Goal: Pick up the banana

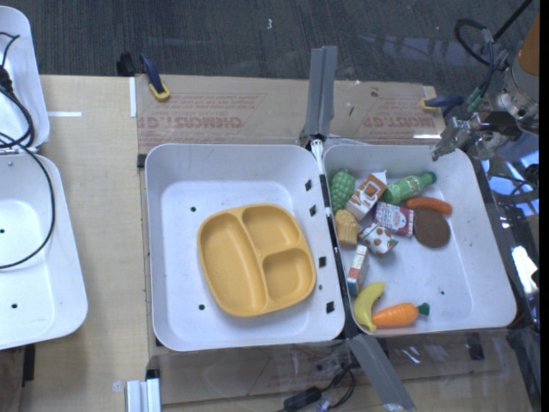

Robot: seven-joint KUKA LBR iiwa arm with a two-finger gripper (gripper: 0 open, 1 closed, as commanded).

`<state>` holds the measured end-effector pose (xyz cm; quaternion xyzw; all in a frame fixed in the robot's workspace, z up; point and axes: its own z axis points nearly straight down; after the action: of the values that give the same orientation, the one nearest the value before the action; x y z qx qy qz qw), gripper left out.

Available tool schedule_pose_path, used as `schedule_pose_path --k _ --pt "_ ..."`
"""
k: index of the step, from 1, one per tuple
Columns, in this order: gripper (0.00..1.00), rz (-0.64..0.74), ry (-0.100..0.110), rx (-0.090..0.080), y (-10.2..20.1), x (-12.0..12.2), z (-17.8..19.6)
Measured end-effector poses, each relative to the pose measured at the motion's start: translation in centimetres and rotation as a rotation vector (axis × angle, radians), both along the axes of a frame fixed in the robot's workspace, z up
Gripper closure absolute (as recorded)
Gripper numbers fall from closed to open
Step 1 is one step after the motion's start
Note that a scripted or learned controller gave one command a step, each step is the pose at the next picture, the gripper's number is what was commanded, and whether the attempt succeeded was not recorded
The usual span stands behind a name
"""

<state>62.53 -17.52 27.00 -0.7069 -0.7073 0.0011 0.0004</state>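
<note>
The banana [369, 304] lies in the right-hand white bin [480, 256], at that bin's near-left corner, hard by the divider between the two bins; taking the toy carrot [397, 315] as the landmark, the banana sits just to the carrot's left and appears to touch it along its lower curve. Beyond the carrot, further from the camera, lie a small carton [358, 264], a red-and-white box [393, 220], a waffle-like piece [346, 227], a brown disc [431, 229], a sausage [427, 203], a green bottle [408, 185] and a green knobbly vegetable [342, 187]; all are clear of the banana save perhaps the carton, whose near end comes close to its tip.

The gripper [453, 137] hangs well away from the carrot, above the bin's far-right rim; whether it is spread or pressed together I cannot tell at this size and blur.

The banana looks like play food: probably light, stiff, hollow plastic with a smooth, somewhat slippery skin; not fragile. I would take hold across its middle, at the thickest part of the curve, closing across the short width; the tapering ends would likely slip out. The carrot and the bin wall crowd both sides, so a finger may nudge the carrot or catch the divider.
</note>
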Motion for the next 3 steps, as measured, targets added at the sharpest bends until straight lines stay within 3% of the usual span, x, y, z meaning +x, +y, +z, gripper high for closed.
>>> schedule_pose_path --k 1,2,3 --pt "0.0 0.218 0.0 0.001 3.0 -3.4 -10.0" --pt "0.0 0.19 -0.001 0.001 0.2 -7.8 -7.2" --pt "0.0 0.2 -0.002 0.0 3.6 0.1 -11.7"
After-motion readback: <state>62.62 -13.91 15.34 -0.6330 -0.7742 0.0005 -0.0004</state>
